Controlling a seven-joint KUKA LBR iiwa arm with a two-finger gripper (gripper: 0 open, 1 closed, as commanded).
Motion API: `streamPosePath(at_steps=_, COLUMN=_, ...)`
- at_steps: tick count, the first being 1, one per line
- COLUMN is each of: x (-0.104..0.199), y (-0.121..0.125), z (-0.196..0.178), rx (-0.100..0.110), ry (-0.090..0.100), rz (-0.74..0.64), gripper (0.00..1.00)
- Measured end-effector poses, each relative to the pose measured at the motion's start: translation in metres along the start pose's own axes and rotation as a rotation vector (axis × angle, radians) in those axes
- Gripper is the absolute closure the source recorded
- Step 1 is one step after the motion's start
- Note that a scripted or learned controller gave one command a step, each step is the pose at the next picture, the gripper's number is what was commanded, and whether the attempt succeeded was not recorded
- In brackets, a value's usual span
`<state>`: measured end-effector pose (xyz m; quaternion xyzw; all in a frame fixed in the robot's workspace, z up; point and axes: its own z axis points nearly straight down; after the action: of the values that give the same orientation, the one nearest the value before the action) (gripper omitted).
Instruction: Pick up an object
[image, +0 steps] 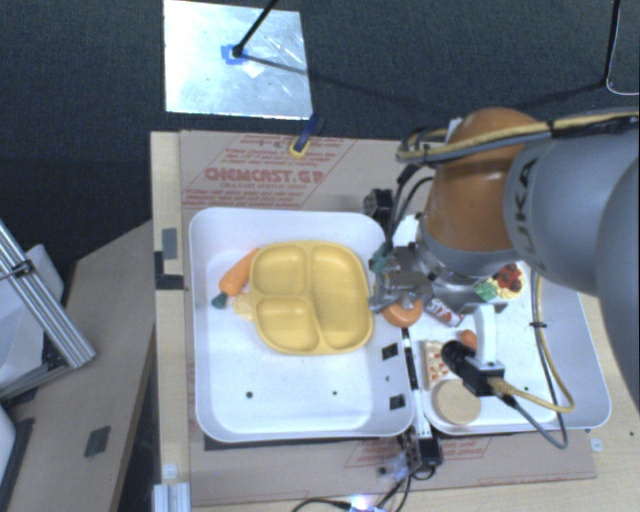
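My gripper (398, 290) hangs over the wall between the two bins, at the left side of the right bin (580, 400). Just below it lies a small orange piece (404, 314), partly covered by the gripper. A yellow divided plate (305, 297) rests in the left bin (290, 410), with a toy carrot (237, 273) against its left rim. In the right bin I see a round tan disc (455, 406), a small printed card (432, 362) and a red and green item (504, 282) under the wrist.
The grey arm with its orange band (480, 190) covers much of the right bin. A shiny metal sheet (238, 60) lies behind the bench. An aluminium frame (40, 300) stands at the left.
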<state>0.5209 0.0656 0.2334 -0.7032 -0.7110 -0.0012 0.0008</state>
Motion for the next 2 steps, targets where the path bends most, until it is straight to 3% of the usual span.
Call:
streamPosePath(at_steps=1, x=0.049, y=-0.004, z=0.017, rx=0.002, ry=-0.001, rz=0.002, gripper=1.00)
streamPosePath(at_steps=2, x=0.041, y=-0.006, z=0.000, rx=-0.002, ry=-0.002, rz=0.009, gripper=1.00)
